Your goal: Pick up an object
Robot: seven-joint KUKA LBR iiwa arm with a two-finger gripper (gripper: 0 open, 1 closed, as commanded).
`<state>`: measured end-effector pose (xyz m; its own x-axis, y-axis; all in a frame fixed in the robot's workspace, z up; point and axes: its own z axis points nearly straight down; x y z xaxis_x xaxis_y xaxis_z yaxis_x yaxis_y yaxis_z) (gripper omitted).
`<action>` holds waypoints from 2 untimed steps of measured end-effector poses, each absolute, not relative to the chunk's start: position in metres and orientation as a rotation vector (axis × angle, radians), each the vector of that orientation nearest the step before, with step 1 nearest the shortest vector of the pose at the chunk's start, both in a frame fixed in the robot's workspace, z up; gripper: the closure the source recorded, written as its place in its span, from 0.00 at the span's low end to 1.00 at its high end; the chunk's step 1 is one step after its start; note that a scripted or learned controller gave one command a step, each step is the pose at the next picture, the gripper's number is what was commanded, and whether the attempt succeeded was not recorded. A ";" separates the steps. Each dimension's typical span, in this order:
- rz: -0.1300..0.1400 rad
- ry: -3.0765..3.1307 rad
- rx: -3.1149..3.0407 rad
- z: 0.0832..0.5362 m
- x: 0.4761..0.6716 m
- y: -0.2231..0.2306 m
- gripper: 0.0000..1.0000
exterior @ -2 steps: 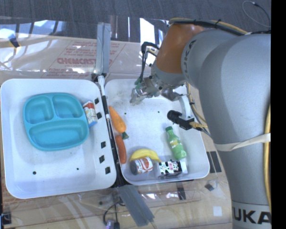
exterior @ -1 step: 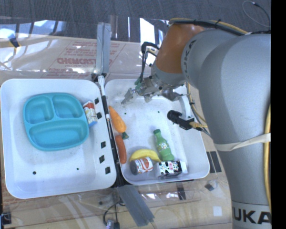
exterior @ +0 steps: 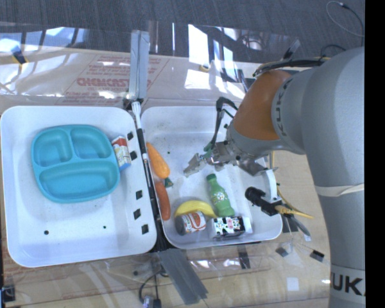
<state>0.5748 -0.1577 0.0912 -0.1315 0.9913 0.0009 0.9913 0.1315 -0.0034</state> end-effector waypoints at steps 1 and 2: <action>0.001 -2.428 -1.989 0.091 0.509 -0.179 0.00; 0.002 -2.435 -1.982 0.101 0.510 -0.179 1.00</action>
<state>0.5096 -0.1793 0.1008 -0.2031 0.9792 0.0005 0.9792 0.2031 -0.0024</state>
